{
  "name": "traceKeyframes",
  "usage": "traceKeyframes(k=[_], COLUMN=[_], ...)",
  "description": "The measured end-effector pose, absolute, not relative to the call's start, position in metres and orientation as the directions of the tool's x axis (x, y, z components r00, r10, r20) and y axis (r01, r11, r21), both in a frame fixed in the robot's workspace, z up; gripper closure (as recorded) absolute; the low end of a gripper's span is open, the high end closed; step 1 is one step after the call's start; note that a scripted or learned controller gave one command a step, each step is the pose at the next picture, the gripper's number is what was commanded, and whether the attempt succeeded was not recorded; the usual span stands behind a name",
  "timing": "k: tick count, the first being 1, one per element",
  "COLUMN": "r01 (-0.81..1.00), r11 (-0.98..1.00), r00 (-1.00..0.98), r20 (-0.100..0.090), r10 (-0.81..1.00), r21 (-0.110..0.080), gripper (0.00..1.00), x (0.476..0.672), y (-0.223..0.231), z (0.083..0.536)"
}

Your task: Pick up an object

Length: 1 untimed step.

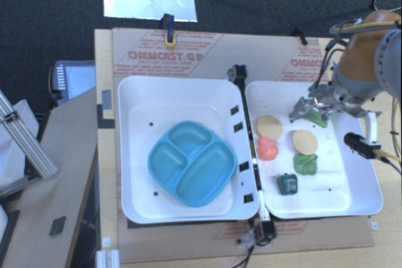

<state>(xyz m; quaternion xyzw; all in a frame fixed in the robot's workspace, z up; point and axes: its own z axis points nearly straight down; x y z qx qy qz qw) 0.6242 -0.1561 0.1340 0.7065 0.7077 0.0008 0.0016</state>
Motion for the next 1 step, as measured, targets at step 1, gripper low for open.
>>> traceKeyframes(k=[1], r01=[1.0], r11=[0.002], r00=[-0.002], r20=[-0.001], r10=[1.0], r21=[0.001], gripper=[0.0], x=[0.6252], y=[-0.1558], z=[0.0838])
